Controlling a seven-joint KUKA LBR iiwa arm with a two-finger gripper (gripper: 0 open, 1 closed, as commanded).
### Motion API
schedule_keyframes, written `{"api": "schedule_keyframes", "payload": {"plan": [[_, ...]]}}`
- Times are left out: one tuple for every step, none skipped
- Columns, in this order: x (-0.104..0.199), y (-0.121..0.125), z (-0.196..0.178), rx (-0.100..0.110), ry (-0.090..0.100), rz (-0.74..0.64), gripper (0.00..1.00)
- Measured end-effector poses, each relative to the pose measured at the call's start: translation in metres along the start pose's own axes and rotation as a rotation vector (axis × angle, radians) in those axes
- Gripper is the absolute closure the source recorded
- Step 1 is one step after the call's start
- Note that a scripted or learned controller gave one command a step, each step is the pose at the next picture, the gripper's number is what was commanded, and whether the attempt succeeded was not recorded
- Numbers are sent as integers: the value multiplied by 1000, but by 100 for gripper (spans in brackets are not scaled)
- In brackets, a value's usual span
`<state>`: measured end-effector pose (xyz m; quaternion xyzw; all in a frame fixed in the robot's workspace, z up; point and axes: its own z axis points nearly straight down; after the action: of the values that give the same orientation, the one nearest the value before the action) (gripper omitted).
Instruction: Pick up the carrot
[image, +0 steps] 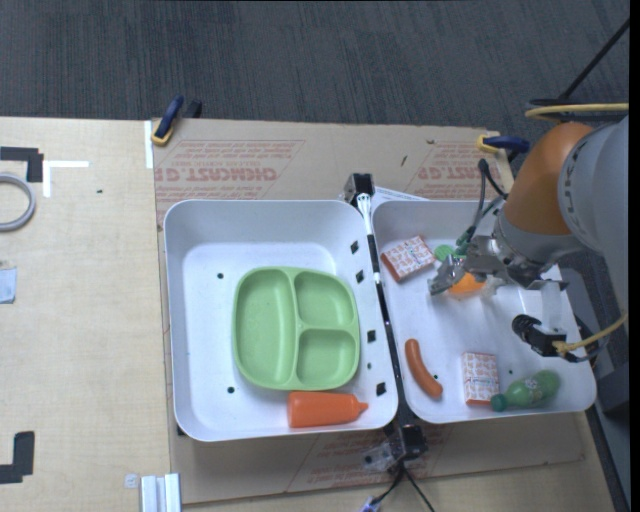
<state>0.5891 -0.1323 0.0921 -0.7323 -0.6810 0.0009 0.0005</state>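
In the right bin (560, 300), the carrot (467, 286) shows as a small orange piece, mostly hidden by the gripper. A bit of green peeks out just above it, beside the wrist. My gripper (448, 277) is low in the bin's upper middle, directly against the carrot's left side. I cannot make out whether the carrot is held. The grey arm with its orange band (540, 190) reaches in from the right.
The right bin also holds a red-and-white box (407, 257), a sausage (422, 368), a second box (480, 378) and a green bottle (530, 390). In the left bin (190, 300) are a green divided plate (297, 328) and an orange bottle-like object (327, 408).
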Motion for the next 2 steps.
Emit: {"api": "schedule_keyframes", "payload": {"plan": [[-14,28,-1,-4,-2,-390,0],[-14,28,-11,-6,-4,-391,100]]}}
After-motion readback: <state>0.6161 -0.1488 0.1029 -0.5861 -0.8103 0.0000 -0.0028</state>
